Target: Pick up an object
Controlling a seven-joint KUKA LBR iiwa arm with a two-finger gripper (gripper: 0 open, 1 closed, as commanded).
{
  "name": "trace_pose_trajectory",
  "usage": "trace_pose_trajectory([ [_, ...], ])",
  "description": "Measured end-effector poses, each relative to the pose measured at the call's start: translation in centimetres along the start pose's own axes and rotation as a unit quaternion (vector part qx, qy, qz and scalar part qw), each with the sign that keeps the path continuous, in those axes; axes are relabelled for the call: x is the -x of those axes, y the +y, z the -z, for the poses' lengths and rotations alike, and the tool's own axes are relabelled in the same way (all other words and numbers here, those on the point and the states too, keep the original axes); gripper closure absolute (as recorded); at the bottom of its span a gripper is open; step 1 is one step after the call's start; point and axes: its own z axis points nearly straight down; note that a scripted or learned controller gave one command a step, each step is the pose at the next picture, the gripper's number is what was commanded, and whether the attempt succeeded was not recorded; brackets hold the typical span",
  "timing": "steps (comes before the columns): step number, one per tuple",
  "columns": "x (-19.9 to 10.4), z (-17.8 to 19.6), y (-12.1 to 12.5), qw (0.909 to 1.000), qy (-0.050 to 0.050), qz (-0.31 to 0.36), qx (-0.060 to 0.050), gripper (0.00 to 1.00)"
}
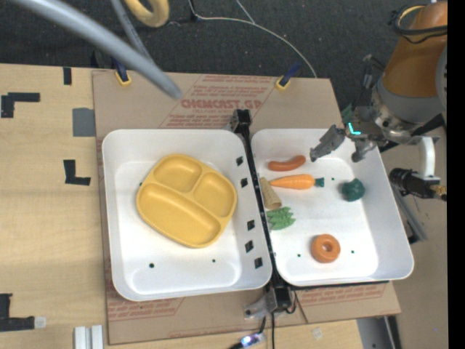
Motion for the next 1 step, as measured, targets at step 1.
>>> trace_pose_trajectory([
  [1, 0.0, 0.03, 0.02, 1.0, 0.0, 0.0, 0.0, 0.0],
])
